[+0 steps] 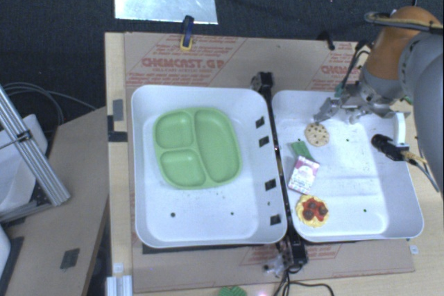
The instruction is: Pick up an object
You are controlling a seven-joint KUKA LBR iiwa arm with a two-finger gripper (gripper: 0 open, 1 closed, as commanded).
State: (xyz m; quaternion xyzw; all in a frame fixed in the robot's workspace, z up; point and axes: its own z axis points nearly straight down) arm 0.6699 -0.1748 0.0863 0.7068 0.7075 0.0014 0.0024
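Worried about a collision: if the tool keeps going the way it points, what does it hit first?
Probably the cookie, just beyond the tool in the right bin; its height is unclear.

I can't make out the grey two-finger gripper (326,111) well enough to read its tips; they blur against the white right-hand bin (388,218). Behind it, the grey arm with its orange band (392,38) is cut off by the right edge. Below it, the print on the small pink-and-white packet (304,175) is too small to read.
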